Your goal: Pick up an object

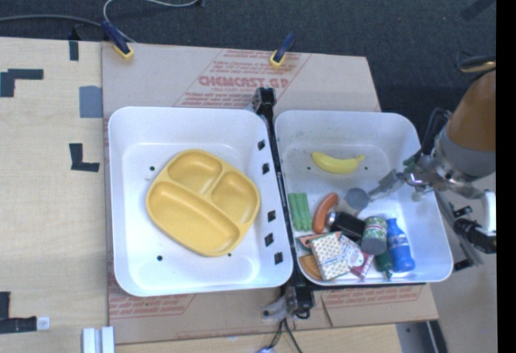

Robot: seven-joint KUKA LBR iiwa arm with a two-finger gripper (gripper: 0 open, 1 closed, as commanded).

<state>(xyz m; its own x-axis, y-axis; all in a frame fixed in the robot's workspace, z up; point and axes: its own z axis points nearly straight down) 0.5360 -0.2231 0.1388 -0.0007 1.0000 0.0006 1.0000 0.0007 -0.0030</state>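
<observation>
We judge ourselves at the approach step of the pick: nothing is held yet. Our gripper (363, 197) reaches in over the right bin's (403, 130) right edge, slanting down toward the bin's middle, its tip just beside a small grey round piece. We cannot tell how the tool is set there; the tip is too small and blurred against the bin floor.

The candidates all lie in the right bin. A banana (338, 162) sits alone toward the far edge, while a hot dog (324, 213), a green strip (299, 211), a tin can (374, 234), a blue bottle (398, 244) and a patterned packet (336, 255) crowd the near edge. The left bin (129, 206) carries a yellow divided tray (203, 201).

Next, we think, we must settle on one object, lower squarely over it and close. The banana looks easiest, lying well apart from the clutter.

Our arm (472, 130) stands beyond the right edge, wrist bent inward.
</observation>
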